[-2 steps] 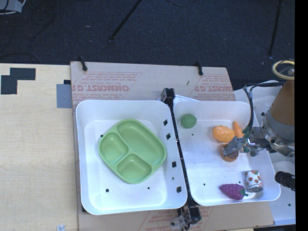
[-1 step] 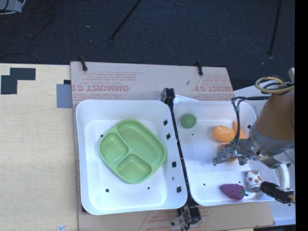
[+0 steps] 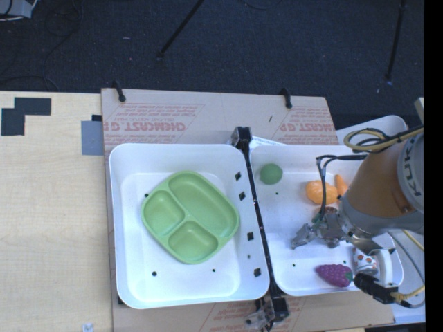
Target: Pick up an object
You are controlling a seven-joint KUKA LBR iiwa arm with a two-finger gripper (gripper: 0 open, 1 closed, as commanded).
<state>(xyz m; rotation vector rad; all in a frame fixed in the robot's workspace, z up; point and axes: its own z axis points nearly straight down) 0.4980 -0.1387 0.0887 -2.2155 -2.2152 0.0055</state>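
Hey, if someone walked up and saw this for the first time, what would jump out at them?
Most likely the big green divided plate, lying alone in the left bin. Next, the grey arm with its orange band reaching in from the right, its gripper low over the floor of the right bin. Around it lie a green ball, an orange piece and a purple fruit.

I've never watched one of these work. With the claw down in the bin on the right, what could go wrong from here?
1. The gripper sits over bare bin floor, between the green ball, the orange piece and the purple grape bunch, so it may well close on nothing.
2. The grape bunch lies near the right bin's front rim, so the wall could hamper a grasp there.
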